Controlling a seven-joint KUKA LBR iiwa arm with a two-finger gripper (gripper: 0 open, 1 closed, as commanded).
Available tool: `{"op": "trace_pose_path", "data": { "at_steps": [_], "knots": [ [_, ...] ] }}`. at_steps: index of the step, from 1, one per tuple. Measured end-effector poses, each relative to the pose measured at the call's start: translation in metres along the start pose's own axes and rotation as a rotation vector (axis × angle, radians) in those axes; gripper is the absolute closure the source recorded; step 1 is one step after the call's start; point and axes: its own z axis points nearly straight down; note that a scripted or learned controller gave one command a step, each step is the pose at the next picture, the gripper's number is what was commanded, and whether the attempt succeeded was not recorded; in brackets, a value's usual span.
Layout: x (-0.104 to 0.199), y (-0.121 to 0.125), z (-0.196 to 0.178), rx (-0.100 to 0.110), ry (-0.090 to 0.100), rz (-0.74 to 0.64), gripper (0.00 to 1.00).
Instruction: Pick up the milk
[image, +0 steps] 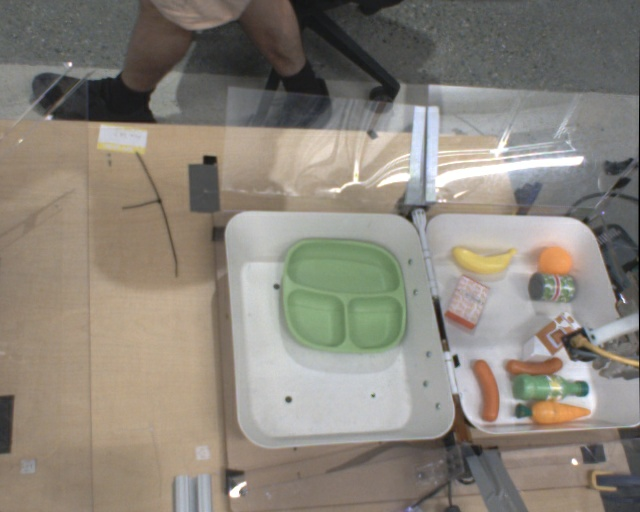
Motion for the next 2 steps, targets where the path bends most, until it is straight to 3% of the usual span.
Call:
{"op": "trace_pose_path", "data": {
  "at_steps": [1,2],
  "knots": [
    [-0.0034,0.0101,-0.0102,0.000,-0.001,-0.507,1.00],
    [-0.0034,0.0101,-0.0102,0.000,-0.001,-0.507,0.00]
  ]
}}
